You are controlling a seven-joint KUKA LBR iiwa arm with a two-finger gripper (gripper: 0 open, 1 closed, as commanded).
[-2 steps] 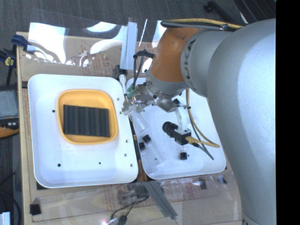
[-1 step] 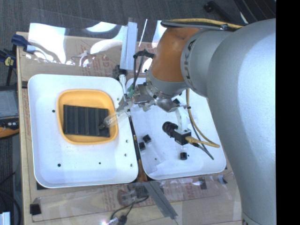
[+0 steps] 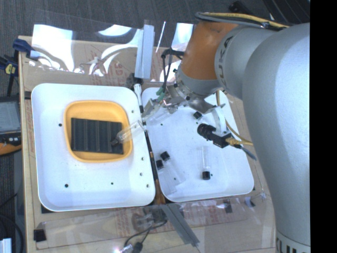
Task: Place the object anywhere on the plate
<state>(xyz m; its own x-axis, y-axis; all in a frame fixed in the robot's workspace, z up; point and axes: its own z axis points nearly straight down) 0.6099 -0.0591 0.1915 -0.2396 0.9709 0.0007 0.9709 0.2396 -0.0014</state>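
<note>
Hard to make out: the gripper (image 3: pixel 149 112) is a tangle of pale metal and wires under the wrist; whether it is open or shut, and whether it has hold of anything, I cannot tell.
Hidden: the arm (image 3: pixel 274 115) covers the upper right corner of the right bin (image 3: pixel 231 175) and runs off the edge of the view.
Task thing: a clear tube (image 3: pixel 128 132) slants down-left from just beside the gripper, across the seam between the bins. Its lower end is over the right edge of the yellow plate (image 3: pixel 95 108), by the corner of the black ridged block (image 3: pixel 95 135). Whether that end touches either cannot be told.
Plate: a rounded square in the middle of the left bin (image 3: pixel 52 181), with the black ridged block lying flat in its hollow.
Right bin: small black pieces (image 3: pixel 164 155) near its left wall, and a second clear tube with a black cap (image 3: pixel 205 167) towards the front.
Surface: a brown bench (image 3: pixel 121 223) bearing both white bins side by side, with shiny clear panels (image 3: pixel 52 36) standing at the back.
Room: dark grey carpet (image 3: pixel 79 4) behind the bench.
Arm pose: it reaches in from the right, orange band (image 3: pixel 205 51) uppermost, wrist bent down towards the seam between the bins at their far end.
</note>
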